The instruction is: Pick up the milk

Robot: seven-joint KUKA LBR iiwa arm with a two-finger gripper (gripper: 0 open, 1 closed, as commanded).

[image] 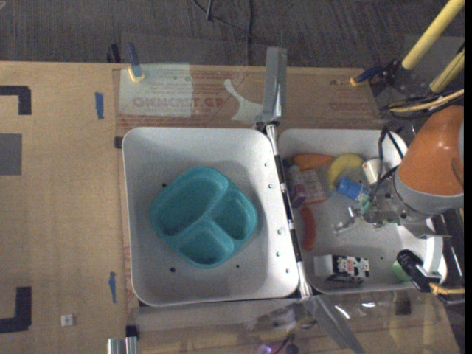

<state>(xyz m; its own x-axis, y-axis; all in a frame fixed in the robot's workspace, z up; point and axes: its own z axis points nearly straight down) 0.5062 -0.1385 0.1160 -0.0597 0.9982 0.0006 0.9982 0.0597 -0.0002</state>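
The milk (341, 265) is a small carton with black and white cow patches. It lies on its side near the front wall of the right bin (369, 286). My gripper (360, 218) hangs over the middle of that bin, a little behind and to the right of the carton and apart from it. Its metal fingers (344, 226) stand open with nothing between them. The grey wrist and its orange band (435, 161) cover the bin's right side.
The right bin also holds an orange item (313, 160), a yellow fruit (345, 168), a blue object (352, 189), a flat packet (306, 186), a red pepper (308, 227) and a green item (400, 271). A teal divided plate (204, 216) lies in the left bin (147, 153).
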